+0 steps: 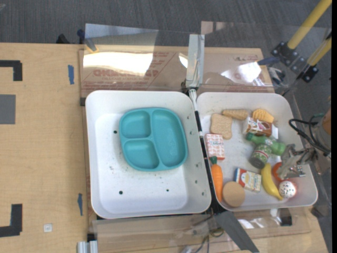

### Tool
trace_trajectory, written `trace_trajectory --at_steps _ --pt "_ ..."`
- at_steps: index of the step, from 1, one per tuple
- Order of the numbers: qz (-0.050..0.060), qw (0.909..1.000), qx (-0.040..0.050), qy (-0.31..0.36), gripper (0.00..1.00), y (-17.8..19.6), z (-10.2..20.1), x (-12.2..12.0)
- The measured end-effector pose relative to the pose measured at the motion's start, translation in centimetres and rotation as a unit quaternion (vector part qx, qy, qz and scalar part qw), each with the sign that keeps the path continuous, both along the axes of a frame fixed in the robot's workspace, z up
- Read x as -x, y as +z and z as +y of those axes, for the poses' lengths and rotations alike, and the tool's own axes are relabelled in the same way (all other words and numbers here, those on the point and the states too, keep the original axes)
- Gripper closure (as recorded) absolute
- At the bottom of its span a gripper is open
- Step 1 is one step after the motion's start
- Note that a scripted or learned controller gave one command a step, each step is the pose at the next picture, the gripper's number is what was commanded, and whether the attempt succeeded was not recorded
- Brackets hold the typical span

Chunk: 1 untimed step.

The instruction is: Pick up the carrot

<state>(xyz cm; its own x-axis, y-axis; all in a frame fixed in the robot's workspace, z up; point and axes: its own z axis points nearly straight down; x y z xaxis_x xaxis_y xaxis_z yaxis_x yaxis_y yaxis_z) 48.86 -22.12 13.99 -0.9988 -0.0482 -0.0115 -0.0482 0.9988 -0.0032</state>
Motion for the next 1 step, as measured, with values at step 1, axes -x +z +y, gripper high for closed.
trace_trajectory --at_steps 1 --pt "0.001 0.9961 -0.0019 -0.089 1.0 2.88 6.12 -1.84"
